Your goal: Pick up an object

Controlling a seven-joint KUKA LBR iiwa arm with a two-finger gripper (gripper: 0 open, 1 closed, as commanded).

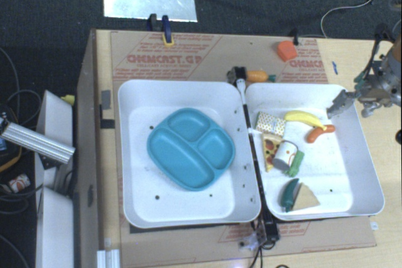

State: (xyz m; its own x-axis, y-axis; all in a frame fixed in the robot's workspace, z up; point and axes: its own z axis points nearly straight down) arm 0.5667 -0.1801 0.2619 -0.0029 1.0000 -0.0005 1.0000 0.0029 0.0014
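Across the bench (188,53), protected by a sheet of brown masking paper printed "CHEMCAST GP" in red, two shallow white bins sat side by side, apparently butted together so the arm could reach either one. The left bin (135,154) carried a blue divided plate (190,147), lying flat near its middle. The right bin (358,179) held the candidates for the task of picking up an object, bunched toward its left half: a yellow banana (303,117) and an orange carrot-like piece (319,132) near the far edge, a patterned cracker-like square (271,124), a pizza-slice toy (271,152), a small can (286,154) lying on its side against a green piece (296,162), and, near the front edge, a dark green item (289,193) touching a tan wedge (306,197). Any print on the can was too small to read. The arm reached over the far right corner of the right bin, its gripper (336,104) just beside the banana's right end and holding nothing; whether its fingers were spread or closed could not be told. The pick looked not yet made. Outside the bins, an orange block (286,50) and an orange-and-green toy (259,77) rested on the bench's far side, likely spilled strays. A blue-and-yellow clamp (166,29) gripped the far edge, seemingly holding the paper down.
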